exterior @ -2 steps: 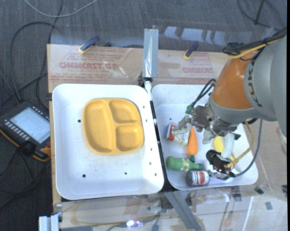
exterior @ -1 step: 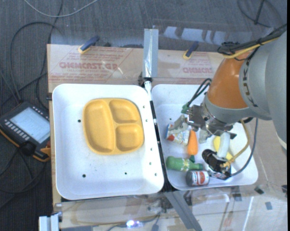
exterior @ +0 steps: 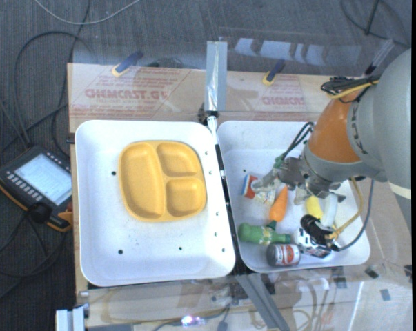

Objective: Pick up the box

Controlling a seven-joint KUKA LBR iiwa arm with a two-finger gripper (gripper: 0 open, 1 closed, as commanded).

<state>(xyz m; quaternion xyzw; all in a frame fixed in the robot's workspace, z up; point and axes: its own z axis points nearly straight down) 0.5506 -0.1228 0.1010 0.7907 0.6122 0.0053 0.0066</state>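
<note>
Gripper [exterior: 285, 174] above the box [exterior: 254, 187]; grip state I cannot tell.
I would descend squarely onto it, avoiding the carrot [exterior: 279, 205] just beside.

The arm [exterior: 345, 140] hides part of the right bin [exterior: 249, 140]; its jaws' state is unclear.

The arm [exterior: 390, 116] is bulky, smooth grey, rounded at its joints, with a glossy orange band [exterior: 335, 133] above the wrist. Thin black cables [exterior: 352, 83] loop along it.
</note>
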